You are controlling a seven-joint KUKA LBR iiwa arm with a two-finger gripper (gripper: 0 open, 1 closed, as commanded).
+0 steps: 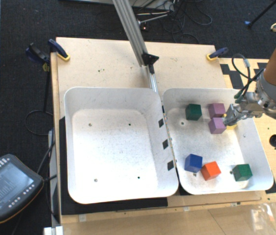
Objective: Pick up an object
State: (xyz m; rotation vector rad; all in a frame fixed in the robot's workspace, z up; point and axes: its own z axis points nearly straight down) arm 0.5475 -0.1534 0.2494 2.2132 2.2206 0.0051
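The arm is reaching in from the right over the right bin (255, 146), and its gripper (232, 115) is sitting low at that bin's far right part, just beside two purple cubes. The nearer purple cube (217, 125) is lying right at the gripper's tip, seemingly touching it, while the farther purple cube (217, 109) is sitting just behind it, close to or touching the first. Whether the hand is released or clenched I cannot tell, since the tip is too small and blurred to read, and no cube is visibly lifted clear of the bin floor. The remaining blocks are lying apart: a dark green cube (193, 112) at the far left of this bin, and along the near side a blue cube (193, 162), an orange cube (211, 170) touching or just beside it, and another green cube (242, 172) toward the right. The left bin (79, 131) is sitting alongside. As a judgement, the approach is looking done and the nearer purple cube is the likely target; the grasp itself is unconfirmed, and the lift is not yet made.
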